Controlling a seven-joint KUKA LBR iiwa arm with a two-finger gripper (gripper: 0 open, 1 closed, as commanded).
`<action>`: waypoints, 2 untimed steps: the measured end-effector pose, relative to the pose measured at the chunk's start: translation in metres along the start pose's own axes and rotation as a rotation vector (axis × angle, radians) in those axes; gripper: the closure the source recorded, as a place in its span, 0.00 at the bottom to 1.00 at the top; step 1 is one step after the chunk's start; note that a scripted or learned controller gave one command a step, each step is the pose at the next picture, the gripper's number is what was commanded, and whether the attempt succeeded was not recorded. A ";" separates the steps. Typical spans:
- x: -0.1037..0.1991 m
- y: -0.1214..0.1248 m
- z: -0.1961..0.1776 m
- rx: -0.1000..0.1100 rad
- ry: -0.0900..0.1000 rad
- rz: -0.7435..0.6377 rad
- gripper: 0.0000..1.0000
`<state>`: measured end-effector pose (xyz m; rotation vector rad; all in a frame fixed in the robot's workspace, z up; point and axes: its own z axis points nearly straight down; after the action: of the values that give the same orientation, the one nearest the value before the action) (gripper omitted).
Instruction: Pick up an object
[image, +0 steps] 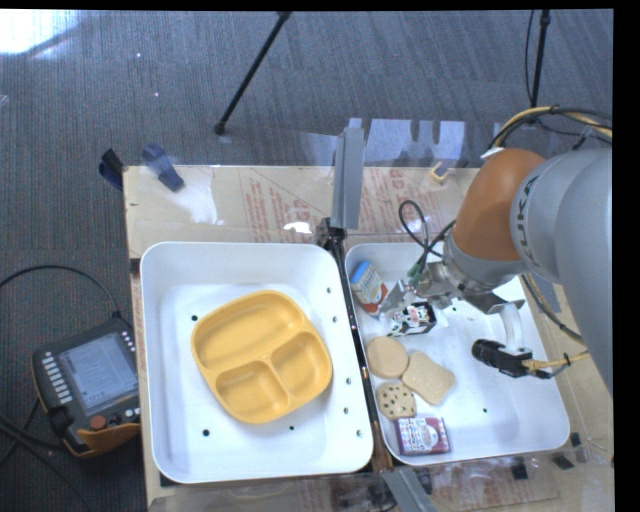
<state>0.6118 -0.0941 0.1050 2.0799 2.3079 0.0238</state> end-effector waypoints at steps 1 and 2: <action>-0.001 0.010 0.001 0.004 0.003 -0.194 0.00; -0.004 0.014 -0.014 -0.009 -0.003 -0.193 1.00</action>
<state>0.6256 -0.0961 0.1197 1.8429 2.4901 0.0257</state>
